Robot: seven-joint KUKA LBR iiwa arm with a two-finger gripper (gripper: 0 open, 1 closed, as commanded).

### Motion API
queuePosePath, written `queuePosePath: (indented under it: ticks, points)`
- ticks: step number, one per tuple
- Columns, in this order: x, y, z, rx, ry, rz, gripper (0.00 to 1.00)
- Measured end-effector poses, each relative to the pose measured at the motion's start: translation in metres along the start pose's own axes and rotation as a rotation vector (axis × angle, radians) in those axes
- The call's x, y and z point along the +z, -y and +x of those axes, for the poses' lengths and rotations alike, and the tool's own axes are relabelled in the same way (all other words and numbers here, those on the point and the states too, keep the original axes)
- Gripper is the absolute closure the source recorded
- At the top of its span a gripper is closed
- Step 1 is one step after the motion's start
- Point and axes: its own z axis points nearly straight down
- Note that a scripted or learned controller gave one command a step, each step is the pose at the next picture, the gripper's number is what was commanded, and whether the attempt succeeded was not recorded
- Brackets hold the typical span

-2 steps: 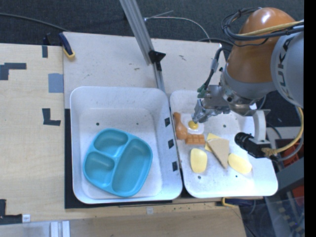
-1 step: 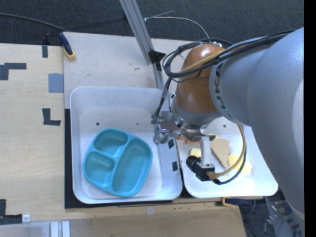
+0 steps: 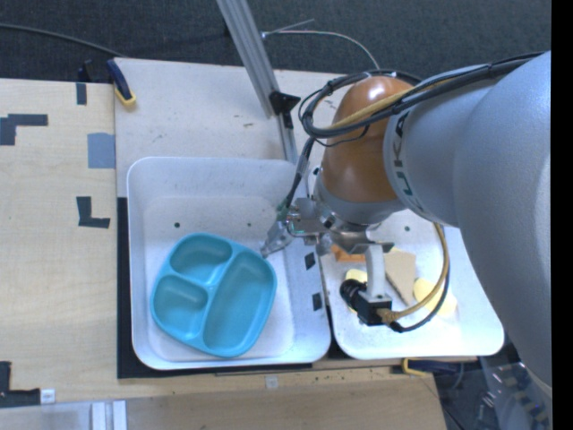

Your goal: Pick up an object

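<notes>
A blue divided plate (image 3: 213,296) lies in the left white bin (image 3: 143,179), toward its front. My gripper (image 3: 274,238) hangs low over the left bin's right part, just beyond the plate's upper right rim, and nothing shows in it. The grey arm with its orange band (image 3: 363,155) covers much of the right bin (image 3: 479,334). Under the arm in that bin lie a tan flat piece (image 3: 403,271), a small orange piece (image 3: 346,254) and a yellow piece (image 3: 354,287), each partly hidden.
A slanted aluminium pole (image 3: 246,34) rises behind the bins, close to the arm's wrist. Black cables loop around the arm. A yellow and blue clamp (image 3: 121,83) lies at the bench's back left. The wall between the bins runs just right of the gripper.
</notes>
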Motion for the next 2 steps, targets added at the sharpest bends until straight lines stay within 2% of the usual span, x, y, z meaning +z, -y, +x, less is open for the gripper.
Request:
queuePosePath:
  ticks: [1,2]
  points:
    - [-0.164,0.008,-0.078,0.003,0.001,-0.009,0.0]
    - [-0.056,0.022,-0.19,0.01,0.002,0.006,0.0]
